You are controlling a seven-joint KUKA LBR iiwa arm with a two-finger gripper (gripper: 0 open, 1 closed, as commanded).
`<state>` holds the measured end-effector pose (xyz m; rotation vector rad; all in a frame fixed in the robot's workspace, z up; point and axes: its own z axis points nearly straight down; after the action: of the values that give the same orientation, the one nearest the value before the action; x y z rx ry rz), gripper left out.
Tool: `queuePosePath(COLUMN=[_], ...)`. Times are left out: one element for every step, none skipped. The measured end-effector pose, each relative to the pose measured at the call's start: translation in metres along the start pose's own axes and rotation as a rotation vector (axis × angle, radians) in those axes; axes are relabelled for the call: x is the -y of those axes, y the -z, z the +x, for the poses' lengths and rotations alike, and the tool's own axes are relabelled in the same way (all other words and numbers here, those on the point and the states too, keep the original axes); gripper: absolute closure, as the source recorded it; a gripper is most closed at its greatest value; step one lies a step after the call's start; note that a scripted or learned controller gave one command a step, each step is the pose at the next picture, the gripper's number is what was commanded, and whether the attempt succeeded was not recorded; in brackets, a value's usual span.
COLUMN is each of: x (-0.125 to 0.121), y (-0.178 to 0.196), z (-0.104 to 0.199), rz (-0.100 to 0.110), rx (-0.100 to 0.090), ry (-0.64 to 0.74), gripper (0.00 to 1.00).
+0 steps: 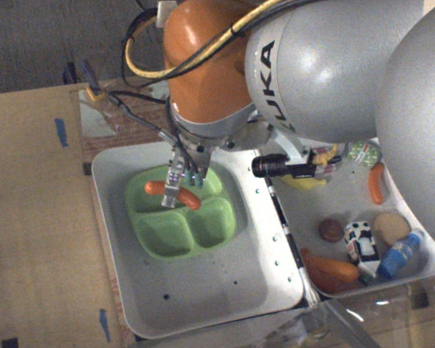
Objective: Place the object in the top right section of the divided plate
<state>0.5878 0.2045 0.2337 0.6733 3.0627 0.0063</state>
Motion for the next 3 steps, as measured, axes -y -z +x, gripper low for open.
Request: queuePosePath(x=[0.031, 0.077, 0.066], y=[-0.096, -0.016, 0.082], z=[-0.032, -0.007, -0.009], rz=[0.004, 0.002, 0.002], rx=[-0.003, -0.001, 0.000], ry=[-0.023, 0.048, -0.127], gripper=[1.00, 1.00, 1.00])
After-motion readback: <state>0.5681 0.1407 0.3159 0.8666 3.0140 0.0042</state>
